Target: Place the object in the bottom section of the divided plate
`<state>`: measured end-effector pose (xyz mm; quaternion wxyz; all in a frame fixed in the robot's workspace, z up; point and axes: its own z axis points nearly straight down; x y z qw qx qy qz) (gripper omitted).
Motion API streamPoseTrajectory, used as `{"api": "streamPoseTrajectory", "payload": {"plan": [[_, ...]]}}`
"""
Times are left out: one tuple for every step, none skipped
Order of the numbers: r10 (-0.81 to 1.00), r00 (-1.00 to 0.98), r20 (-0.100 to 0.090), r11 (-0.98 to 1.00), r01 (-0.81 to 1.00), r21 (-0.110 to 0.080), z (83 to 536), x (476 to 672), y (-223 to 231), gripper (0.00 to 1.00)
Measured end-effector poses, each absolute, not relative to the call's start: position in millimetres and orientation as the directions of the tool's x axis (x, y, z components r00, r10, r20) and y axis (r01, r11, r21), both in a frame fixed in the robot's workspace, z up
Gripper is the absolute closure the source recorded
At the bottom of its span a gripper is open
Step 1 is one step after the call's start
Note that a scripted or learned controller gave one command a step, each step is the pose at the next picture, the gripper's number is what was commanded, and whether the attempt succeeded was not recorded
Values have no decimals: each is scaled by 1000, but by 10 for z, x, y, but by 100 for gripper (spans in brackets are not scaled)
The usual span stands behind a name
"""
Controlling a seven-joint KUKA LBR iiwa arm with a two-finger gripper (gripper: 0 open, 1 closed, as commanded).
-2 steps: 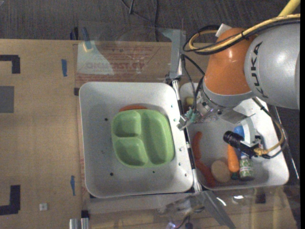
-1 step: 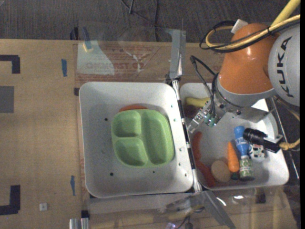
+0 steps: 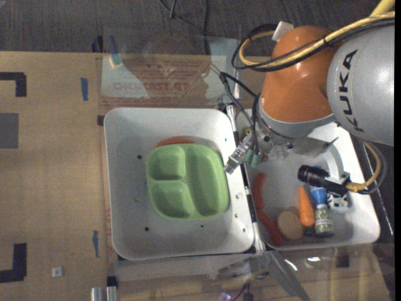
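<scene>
A green divided plate (image 3: 187, 182) lies in the left bin (image 3: 125, 168), with two smaller sections on its left and one long section on its right. All its sections are bare. An orange thing (image 3: 182, 142) peeks out from behind the plate's far rim. My gripper (image 3: 237, 157) hangs over the wall between the two bins, just off the plate's upper right corner. I see nothing held at its tip. The grey and orange wrist hides much of the right bin's far half.
The right bin (image 3: 366, 231) holds a long red piece (image 3: 259, 190), another red piece (image 3: 270, 226), a round tan disc (image 3: 290, 224), an orange carrot (image 3: 305, 207) and a small blue-capped bottle (image 3: 322, 213). A clear sheet (image 3: 156, 80) lies beyond the left bin.
</scene>
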<state>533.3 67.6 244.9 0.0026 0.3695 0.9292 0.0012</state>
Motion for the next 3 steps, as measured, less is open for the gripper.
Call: {"api": "streamPoseTrajectory", "payload": {"plan": [[746, -666, -3, 666, 746, 4, 2402, 5326, 892, 100], [794, -608, 1, 608, 794, 0, 1349, 4790, 1167, 100], [922, -386, 0, 386, 922, 0, 2242, 4784, 2210, 100]]}}
